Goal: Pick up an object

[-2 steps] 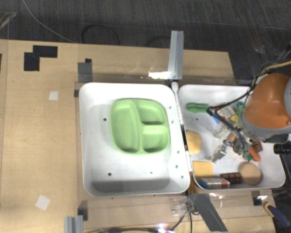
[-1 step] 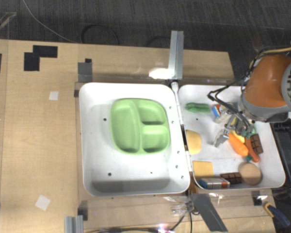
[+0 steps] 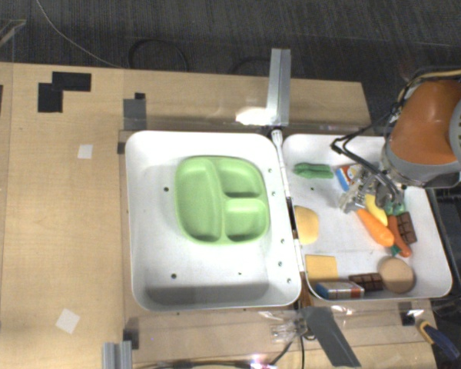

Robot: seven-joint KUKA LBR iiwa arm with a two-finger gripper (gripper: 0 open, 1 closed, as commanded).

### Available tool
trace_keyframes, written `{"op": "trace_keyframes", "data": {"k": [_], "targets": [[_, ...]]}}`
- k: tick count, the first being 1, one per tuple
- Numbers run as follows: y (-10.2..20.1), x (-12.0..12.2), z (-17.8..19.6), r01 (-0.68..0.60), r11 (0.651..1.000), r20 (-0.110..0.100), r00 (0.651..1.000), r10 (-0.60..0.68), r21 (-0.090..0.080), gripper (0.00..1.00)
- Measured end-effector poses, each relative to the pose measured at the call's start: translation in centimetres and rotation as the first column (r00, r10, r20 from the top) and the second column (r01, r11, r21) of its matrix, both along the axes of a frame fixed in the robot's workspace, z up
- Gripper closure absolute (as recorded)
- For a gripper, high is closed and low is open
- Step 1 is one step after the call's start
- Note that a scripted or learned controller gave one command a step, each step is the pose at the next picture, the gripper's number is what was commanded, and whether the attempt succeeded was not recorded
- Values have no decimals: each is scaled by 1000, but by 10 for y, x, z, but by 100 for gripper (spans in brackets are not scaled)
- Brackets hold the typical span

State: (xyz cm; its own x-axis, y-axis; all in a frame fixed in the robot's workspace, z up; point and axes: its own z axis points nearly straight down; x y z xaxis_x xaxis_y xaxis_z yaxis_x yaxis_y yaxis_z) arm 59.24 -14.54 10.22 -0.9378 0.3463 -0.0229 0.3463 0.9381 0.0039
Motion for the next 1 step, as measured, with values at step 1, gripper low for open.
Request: {"op": "trace_keyframes", "data": {"k": [1], "targets": [[0,0,-1,0,1000,-1,1000,0,0,0]]}}
